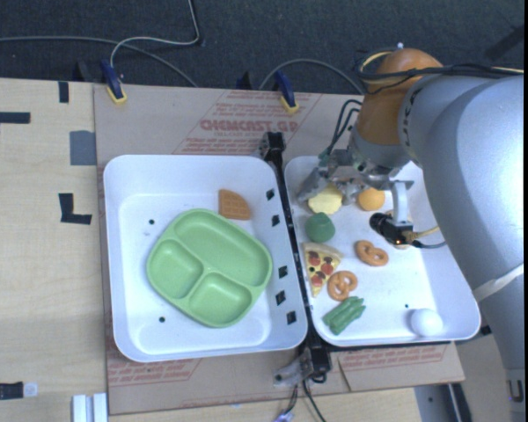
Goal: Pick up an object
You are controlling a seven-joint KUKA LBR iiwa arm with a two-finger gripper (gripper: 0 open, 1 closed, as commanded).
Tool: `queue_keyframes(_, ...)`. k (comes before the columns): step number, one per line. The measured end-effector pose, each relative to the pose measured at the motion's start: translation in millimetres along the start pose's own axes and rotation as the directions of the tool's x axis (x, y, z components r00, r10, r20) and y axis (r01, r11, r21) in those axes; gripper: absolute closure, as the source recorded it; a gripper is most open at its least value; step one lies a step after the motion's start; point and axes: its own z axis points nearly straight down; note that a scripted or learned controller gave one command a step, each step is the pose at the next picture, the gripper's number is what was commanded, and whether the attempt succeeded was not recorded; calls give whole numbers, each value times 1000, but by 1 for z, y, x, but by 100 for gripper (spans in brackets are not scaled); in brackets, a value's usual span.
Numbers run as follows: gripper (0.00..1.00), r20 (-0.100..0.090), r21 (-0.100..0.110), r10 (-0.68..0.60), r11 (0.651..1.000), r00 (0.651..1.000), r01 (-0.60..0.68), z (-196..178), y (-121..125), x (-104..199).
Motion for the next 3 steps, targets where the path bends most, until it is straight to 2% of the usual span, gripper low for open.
queue_keyframes(2,0,0,0,0,1000,1000,0,0,0,1)
queue_keyframes(3,100,1,2,-1,1000,1000,1,-9,0,1)
